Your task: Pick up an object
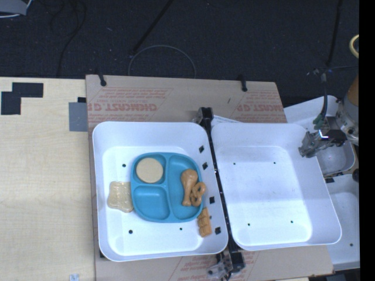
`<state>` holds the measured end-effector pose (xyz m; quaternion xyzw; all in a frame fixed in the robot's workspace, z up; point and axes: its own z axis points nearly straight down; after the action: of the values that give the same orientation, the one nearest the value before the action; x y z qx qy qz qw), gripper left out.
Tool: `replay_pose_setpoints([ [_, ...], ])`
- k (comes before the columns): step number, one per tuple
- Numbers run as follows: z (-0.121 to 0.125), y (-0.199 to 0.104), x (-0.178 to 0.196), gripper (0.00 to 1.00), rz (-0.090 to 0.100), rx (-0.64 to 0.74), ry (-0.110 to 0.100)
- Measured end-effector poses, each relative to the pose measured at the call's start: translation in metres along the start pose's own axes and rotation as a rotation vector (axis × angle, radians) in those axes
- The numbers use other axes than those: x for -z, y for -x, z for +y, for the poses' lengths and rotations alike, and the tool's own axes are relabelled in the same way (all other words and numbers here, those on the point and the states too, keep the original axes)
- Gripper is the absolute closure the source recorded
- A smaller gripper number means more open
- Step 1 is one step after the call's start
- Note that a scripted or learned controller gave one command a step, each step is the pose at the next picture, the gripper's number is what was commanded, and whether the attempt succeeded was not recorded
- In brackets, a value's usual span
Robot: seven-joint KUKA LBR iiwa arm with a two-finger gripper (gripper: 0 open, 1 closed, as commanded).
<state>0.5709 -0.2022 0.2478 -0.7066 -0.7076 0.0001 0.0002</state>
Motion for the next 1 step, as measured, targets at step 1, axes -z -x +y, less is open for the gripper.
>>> replay_pose_setpoints([
  [1,0.0010,-0.0423,-0.0034,1.00,0.001,0.002,-0.003],
])
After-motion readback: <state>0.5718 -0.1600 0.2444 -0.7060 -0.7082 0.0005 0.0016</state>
